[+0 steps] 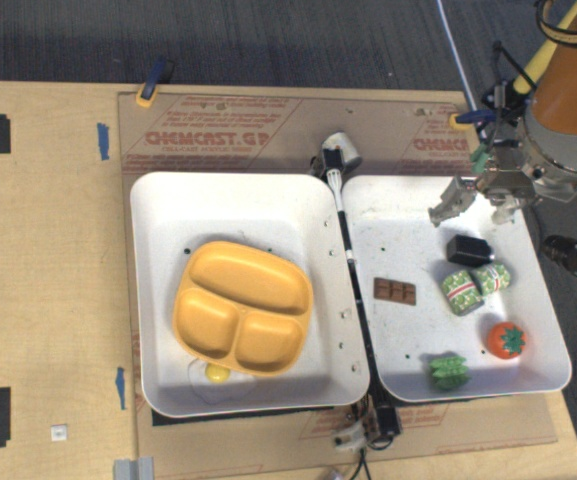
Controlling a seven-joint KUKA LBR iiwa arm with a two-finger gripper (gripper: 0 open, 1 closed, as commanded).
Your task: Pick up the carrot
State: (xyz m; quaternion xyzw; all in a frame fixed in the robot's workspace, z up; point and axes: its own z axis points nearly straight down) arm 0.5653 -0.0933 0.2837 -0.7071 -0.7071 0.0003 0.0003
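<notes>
One green toy fronts two white bins; pincer hangs spread, grasping nothing.

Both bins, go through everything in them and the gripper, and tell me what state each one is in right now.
Yellow divided plate: upright in the left bin.
Chocolate piece: flat in the right bin.
Black block: resting, untouched.
Green-and-white pieces: side by side, touching.
Tomato toy: free, near the right rim.
Green leafy toy: free, near the front rim.
Gripper: open, holding nothing.
</notes>
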